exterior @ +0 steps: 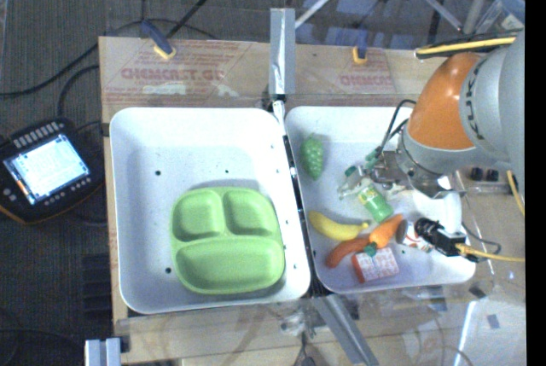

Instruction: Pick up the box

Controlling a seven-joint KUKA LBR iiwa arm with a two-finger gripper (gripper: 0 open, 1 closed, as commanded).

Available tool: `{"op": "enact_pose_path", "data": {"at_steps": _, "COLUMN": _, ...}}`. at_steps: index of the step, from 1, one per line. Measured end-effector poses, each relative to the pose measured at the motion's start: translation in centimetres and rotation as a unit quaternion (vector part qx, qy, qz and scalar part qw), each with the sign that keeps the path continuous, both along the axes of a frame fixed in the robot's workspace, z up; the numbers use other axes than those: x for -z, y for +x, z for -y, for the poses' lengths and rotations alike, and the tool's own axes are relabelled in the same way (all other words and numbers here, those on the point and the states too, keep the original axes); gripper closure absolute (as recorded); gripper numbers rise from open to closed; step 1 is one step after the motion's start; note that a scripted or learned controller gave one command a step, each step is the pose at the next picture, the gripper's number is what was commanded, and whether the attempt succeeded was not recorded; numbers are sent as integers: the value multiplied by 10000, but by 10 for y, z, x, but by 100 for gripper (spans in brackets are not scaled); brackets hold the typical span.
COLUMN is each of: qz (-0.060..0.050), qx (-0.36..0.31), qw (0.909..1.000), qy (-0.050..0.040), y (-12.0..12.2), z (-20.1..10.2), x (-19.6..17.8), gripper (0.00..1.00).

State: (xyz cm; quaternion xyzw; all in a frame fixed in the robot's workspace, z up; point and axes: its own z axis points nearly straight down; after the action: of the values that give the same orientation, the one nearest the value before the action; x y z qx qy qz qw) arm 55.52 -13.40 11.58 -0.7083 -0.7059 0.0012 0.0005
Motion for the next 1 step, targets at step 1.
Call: {"op": "enact_pose_path", "data": {"at_steps": 1, "qz": 2, "qx": -2791, "qw": 9603, "qy": 17, "y": -27, "z": -24, "x": -37, "gripper": 0}}
